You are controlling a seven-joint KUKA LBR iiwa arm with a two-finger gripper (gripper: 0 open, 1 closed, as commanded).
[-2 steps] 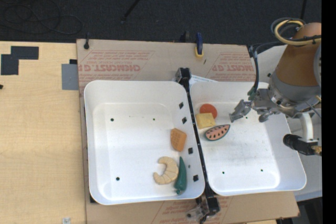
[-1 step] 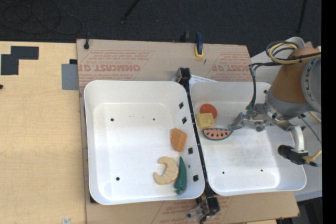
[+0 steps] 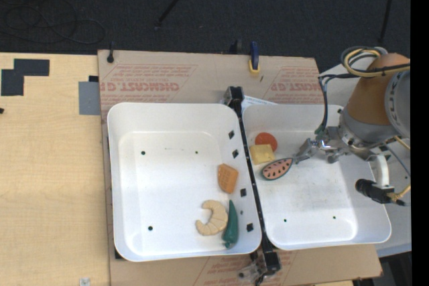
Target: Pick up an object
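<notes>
My gripper (image 3: 301, 155) reaches into the right bin (image 3: 335, 228) from the right, low over its upper middle. Its tip is right beside the right end of a pink watermelon slice (image 3: 275, 169) lying on the bin floor; whether they touch is unclear. Just left of the slice lie a yellow block (image 3: 261, 155) and an orange-red round piece (image 3: 266, 140), close to the divider. In the left bin (image 3: 154, 238), an orange bread slice (image 3: 227, 179), a tan croissant (image 3: 212, 218) and a green object (image 3: 231, 224) sit near the right wall.
The grey arm with its orange band (image 3: 371, 100) and cables hangs over the right bin's right edge. A black divider strip (image 3: 244, 164) runs between the bins. Cardboard (image 3: 167, 77) lies under both bins, with a blue and yellow clamp (image 3: 254, 58) at its far edge.
</notes>
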